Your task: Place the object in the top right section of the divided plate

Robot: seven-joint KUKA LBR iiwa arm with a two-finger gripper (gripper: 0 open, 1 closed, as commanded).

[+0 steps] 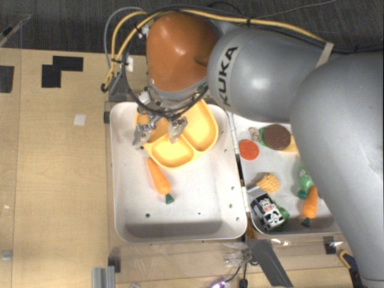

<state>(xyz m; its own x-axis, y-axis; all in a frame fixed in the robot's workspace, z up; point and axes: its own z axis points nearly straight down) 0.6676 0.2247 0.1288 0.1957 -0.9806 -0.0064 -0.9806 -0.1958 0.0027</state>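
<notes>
my pincer [159, 131] hangs over the yellow plastic divided plate [201, 134] in the left white bin [180, 227], fingers spread, nothing between them. the orange toy carrot [159, 179] lies on the bin floor just below the plate, so, i'd say, the placing is all still ahead.

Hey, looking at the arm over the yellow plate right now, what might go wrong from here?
The hand hangs low over the divided plate, so descending could knock or shove it. The carrot lies on the bin floor just below the plate; a nudged plate might push it away.
</notes>
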